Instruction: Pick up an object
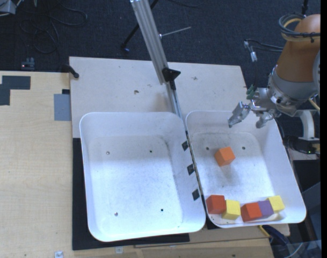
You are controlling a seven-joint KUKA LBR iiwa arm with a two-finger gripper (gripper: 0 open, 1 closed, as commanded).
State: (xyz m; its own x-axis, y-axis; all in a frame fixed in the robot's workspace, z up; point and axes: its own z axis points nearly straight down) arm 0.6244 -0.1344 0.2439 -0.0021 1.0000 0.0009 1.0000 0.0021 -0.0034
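An orange cube (225, 156) lies alone near the middle of the right bin (285, 160). Along that bin's near edge sit a red cube (216, 203), a yellow cube (231, 209), a second red cube (251, 211), a purple cube (266, 207) and another yellow cube (276, 202). My gripper (250, 117) hangs over the far right corner of the right bin, above and to the right of the orange cube. Its two fingers are spread apart with nothing between them.
The left bin (93, 144) stands beside the right one, with a row of black clips (190, 168) along the shared edge. A slanted aluminium bar (152, 42) rises from behind the bins. The arm's grey and orange wrist (300, 52) is at the right.
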